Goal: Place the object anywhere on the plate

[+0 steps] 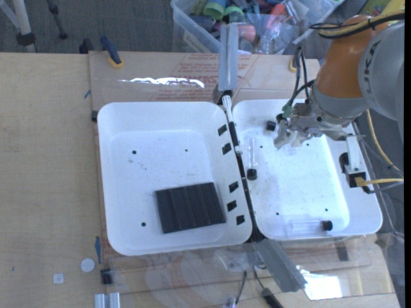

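The gripper (290, 135) hangs over the right bin (359, 220); a black plate (190, 206) lies in the left bin (122, 124).

We see two white bins: the left bin (128, 127) carries a black ribbed plate (190, 207), and the right bin (334, 191) holds two clear tubes with black caps, one (252, 160) near the divider and one (309, 225) near the front edge. The arm (366, 50) is grey with an orange band. The bench (38, 172) is pale wood, and the clear tub (257, 11) behind holds multicoloured toys.
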`<state>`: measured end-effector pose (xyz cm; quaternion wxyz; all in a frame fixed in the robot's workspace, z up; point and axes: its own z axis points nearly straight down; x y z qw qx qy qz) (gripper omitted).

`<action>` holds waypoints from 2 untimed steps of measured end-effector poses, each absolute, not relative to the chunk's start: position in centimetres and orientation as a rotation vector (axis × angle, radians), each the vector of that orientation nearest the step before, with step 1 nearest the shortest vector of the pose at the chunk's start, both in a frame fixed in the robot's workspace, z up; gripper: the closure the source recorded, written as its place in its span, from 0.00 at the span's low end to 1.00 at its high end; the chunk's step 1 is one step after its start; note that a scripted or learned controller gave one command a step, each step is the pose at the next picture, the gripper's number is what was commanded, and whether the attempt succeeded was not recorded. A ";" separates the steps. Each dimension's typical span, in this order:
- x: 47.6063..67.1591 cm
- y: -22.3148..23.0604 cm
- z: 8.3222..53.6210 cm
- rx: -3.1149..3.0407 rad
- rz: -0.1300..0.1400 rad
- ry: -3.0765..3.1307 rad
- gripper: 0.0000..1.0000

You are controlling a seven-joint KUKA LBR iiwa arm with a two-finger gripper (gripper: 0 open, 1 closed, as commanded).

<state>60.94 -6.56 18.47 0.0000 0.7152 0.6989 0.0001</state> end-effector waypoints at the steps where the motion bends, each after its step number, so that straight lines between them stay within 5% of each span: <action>1: 55.8 -0.9 19.1 2.479 -0.005 1.937 1.00; 2: 55.3 6.3 18.4 2.178 -0.005 2.271 1.00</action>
